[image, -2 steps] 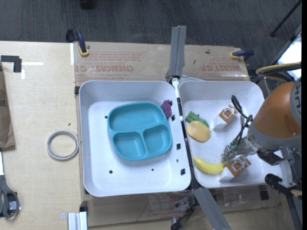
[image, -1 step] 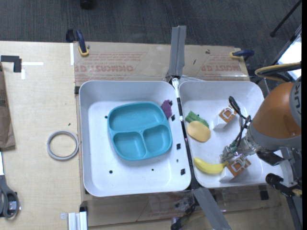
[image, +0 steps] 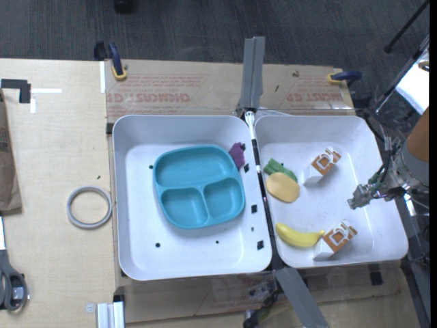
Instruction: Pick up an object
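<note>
White plastic makes up 2 bins side by side on the table (image: 61,156). In the left bin (image: 130,238) lies a teal tray (image: 198,186) with 3 compartments, and a small purple piece (image: 237,154) sits just beside its upper right corner, near the divider between the bins. The right bin (image: 348,128) holds a green piece (image: 276,167) touching a yellow-orange lump (image: 283,188) near its left wall, a banana (image: 298,236) lower down, an orange-and-white block (image: 326,162) toward the upper middle and a second such block (image: 339,238) just right of the banana's tip. The end effector (image: 360,198) hangs over the right side of the right bin, between the 2 blocks and apart from both. Nothing shows between its fingers; how far they are spread I cannot tell, since that part is too small and blurred. A grey ring (image: 89,206) lies on the table left of the bins, with scissors (image: 10,285) at the lower left edge
</note>
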Robot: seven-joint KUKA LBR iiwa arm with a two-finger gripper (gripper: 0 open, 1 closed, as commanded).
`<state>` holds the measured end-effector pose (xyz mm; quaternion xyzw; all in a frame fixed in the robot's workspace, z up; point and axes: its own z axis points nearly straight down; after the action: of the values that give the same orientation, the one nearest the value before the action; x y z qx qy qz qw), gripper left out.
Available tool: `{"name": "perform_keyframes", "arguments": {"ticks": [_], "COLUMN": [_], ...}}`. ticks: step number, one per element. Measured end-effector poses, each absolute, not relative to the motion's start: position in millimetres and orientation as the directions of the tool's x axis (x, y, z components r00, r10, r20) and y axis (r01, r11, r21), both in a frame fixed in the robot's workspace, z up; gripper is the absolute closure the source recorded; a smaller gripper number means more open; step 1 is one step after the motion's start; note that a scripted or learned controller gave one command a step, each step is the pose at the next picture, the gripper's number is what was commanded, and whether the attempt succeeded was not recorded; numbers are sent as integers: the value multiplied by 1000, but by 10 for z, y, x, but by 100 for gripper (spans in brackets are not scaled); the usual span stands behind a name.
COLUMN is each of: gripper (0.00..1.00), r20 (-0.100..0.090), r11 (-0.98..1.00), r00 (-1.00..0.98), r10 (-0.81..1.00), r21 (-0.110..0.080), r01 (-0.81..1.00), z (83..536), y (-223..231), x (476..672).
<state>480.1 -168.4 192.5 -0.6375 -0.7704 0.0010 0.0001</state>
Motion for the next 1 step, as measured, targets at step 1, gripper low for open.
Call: {"name": "perform_keyframes", "arguments": {"ticks": [1], "gripper": [100], "r20": [-2], "r11": [189], "r00": [-189], "r10": [982], "r21": [-4], "r01": [982], "z": [2000], "y": [-1692], "x": [4811]}}
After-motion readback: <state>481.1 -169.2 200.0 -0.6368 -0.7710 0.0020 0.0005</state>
